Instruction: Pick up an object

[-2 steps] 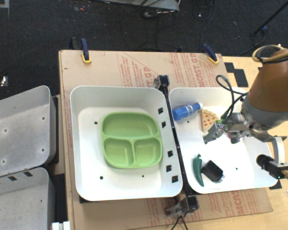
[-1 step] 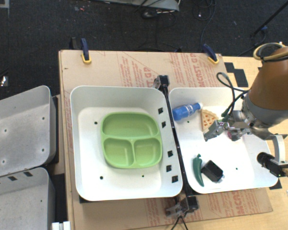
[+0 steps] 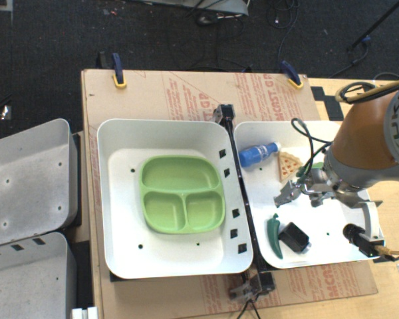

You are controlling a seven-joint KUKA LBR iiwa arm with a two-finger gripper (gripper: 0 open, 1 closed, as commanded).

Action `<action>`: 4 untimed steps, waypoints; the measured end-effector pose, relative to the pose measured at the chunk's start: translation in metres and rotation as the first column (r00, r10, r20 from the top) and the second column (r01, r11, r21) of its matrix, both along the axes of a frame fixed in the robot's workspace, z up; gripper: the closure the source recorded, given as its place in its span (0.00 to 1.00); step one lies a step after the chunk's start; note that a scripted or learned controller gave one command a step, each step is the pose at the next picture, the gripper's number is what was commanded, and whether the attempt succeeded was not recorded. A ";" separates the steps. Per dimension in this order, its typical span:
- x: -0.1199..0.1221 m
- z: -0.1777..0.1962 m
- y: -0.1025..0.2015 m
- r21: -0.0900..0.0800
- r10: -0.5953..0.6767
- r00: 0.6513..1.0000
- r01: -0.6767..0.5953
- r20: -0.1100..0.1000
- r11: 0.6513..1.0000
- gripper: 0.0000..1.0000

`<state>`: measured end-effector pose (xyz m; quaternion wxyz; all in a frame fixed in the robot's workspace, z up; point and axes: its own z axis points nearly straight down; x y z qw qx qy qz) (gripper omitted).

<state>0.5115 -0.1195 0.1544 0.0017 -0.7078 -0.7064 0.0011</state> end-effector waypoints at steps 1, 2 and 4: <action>-0.010 -0.050 0.003 0.001 0.000 1.000 0.000 -0.001 1.000 0.00; -0.011 -0.063 0.003 0.000 0.001 1.000 -0.001 0.001 1.000 0.00; 0.000 0.004 0.004 -0.002 0.004 1.000 -0.004 0.007 1.000 1.00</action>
